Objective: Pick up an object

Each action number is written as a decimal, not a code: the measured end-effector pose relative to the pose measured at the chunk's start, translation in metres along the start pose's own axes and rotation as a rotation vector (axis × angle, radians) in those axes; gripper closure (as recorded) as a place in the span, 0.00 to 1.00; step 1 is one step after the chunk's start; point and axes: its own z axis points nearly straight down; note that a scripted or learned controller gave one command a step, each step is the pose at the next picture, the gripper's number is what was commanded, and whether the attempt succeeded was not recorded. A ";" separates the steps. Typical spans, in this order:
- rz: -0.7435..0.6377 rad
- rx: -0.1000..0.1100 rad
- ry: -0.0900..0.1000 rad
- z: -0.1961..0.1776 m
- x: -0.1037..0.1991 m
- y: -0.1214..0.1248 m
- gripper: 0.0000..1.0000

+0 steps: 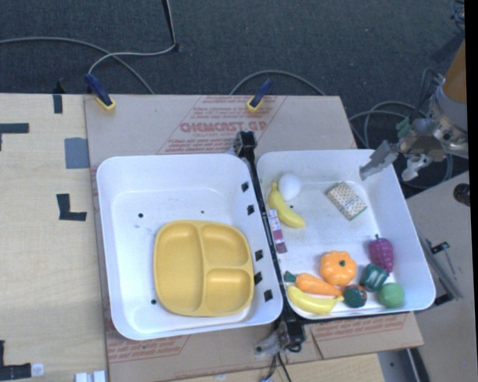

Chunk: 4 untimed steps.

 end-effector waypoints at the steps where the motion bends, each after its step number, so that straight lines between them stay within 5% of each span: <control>1: 0.001 0.002 0.000 0.098 -0.030 -0.058 0.00; 2: 0.000 -0.004 0.000 0.196 -0.016 -0.073 0.00; 3: -0.001 -0.009 -0.003 0.196 0.004 0.003 0.00; 4: 0.001 -0.006 -0.004 0.196 -0.023 -0.049 0.00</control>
